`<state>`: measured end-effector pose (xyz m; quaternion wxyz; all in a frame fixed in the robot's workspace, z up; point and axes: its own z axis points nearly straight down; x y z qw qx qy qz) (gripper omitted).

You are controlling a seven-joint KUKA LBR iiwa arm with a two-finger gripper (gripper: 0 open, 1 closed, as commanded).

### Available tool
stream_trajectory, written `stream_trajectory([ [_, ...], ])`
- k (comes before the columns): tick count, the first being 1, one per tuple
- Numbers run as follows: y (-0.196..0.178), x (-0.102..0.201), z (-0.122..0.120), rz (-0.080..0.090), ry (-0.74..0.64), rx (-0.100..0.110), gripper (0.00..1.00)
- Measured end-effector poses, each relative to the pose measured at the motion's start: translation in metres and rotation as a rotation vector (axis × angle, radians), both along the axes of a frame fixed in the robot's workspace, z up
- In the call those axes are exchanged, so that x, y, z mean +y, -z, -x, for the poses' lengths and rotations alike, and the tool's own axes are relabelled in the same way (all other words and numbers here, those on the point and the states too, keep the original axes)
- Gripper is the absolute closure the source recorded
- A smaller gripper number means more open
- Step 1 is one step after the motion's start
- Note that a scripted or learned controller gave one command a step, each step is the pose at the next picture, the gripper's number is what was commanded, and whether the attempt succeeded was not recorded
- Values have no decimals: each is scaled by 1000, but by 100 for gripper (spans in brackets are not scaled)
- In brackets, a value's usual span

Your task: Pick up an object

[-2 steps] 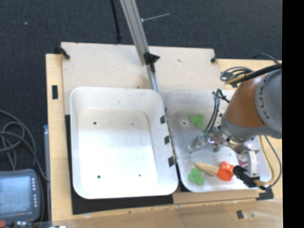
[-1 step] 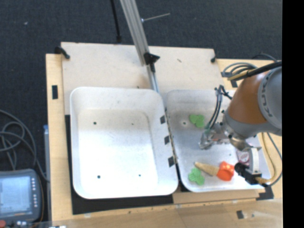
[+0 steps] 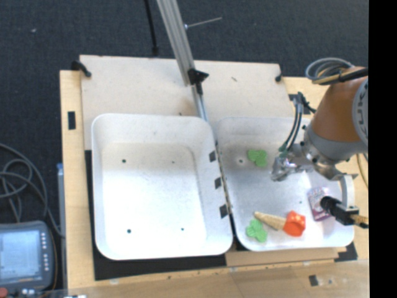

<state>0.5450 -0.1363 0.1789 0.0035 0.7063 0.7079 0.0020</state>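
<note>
The gripper point(image 3: 284, 168) hangs low over the middle of the right bin point(image 3: 248, 126); whether it is parted or closed, I cannot tell. Nearest is the green piece point(image 3: 257, 158), just to its left and slightly farther back, while the orange block point(image 3: 294, 223) and tan cone point(image 3: 268, 219) lie toward the near rim.

Both white bins point(image 3: 155, 185) are looking like smooth, faintly speckled matt plastic. The bench point(image 3: 136, 82) is showing pale matt board. Near the gripper point(image 3: 282, 169), the orange block point(image 3: 294, 224) is looking glossy.
</note>
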Motion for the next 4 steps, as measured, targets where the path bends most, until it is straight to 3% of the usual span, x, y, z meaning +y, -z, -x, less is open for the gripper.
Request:
stream_trajectory([
  [1,-60,-5,6,0,-1,-1,100],
  [2,-92,-6,4,-1,-3,2,100],
  [4,-81,100,-1,-4,-5,7,100],
])
